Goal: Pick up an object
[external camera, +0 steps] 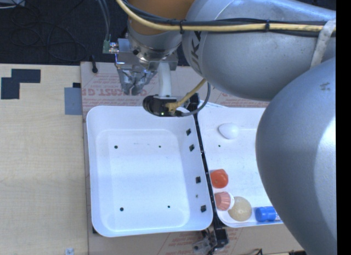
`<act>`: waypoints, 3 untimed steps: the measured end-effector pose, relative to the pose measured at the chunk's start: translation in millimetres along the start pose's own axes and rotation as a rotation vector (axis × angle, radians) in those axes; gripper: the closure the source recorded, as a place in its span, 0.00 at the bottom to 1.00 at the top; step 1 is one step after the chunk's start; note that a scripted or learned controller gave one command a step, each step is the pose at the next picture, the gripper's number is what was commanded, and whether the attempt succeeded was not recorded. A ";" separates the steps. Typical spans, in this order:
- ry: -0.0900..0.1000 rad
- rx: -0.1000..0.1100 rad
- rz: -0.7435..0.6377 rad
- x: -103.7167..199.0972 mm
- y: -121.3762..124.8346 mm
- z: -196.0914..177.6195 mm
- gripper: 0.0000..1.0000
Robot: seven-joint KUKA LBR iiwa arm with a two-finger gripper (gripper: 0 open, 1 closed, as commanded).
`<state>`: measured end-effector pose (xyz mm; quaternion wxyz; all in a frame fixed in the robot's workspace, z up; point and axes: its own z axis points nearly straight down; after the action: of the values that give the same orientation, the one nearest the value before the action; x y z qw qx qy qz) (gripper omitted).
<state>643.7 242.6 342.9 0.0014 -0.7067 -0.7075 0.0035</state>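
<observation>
My claw (133,85) hangs above the far rim of the left bin (98,139), nothing seen in it (open or closed, I cannot tell), while the objects lie well apart in the right bin (241,118): a white egg (228,131), an orange ball (219,179), a blue piece (265,214).

The wooden bench (38,155) bears cardboard (109,92); two white bins (96,166) sit on it.
</observation>
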 end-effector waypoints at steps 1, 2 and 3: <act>0.000 0.000 0.000 -0.9 0.5 -11.8 1.00; -0.004 0.011 0.002 -11.3 -2.4 136.2 1.00; 0.007 -0.016 -0.002 1.4 1.7 12.6 1.00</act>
<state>645.3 243.9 330.3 -0.0020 -0.7061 -0.7081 -0.0047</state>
